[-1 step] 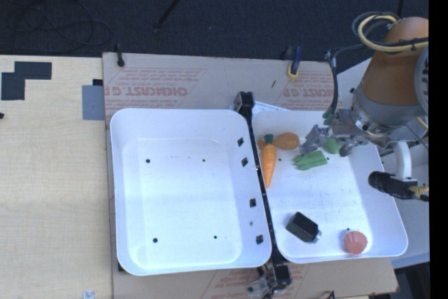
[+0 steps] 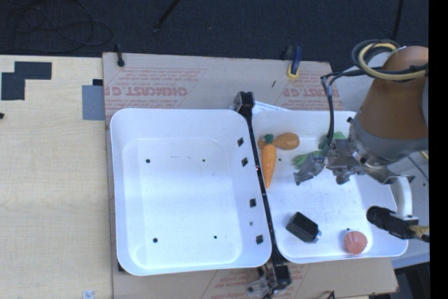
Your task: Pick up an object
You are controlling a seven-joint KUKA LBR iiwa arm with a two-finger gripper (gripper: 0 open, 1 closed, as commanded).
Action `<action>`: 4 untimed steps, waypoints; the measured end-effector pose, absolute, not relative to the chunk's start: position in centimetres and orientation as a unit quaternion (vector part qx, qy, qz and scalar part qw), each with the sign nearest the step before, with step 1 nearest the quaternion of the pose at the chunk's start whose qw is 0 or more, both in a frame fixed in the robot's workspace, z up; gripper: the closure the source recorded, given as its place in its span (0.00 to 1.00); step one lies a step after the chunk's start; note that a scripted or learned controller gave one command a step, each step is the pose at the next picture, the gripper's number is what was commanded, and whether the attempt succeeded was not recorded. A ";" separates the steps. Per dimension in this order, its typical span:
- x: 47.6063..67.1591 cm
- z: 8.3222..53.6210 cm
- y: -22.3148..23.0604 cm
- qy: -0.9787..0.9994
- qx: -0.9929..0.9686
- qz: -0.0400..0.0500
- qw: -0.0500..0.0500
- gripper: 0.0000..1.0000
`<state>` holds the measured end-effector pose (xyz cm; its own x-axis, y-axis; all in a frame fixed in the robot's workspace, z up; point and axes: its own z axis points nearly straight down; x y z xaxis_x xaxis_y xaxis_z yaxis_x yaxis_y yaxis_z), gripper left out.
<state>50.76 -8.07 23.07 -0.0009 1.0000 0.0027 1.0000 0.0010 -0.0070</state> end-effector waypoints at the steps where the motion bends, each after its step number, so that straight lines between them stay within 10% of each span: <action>1: 57.3 36.5 -10.9 -0.708 -0.706 -0.003 -0.007 0.00; 2: 53.9 39.7 -6.0 -0.708 -0.706 0.000 0.001 0.00; 3: 49.9 31.6 1.8 -0.709 -0.705 0.004 0.005 0.00; 4: 54.6 19.2 4.9 -0.708 -0.706 0.004 0.004 0.00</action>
<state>54.59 4.90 19.21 -0.0033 1.0000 -0.0001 0.9999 0.0033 -0.0126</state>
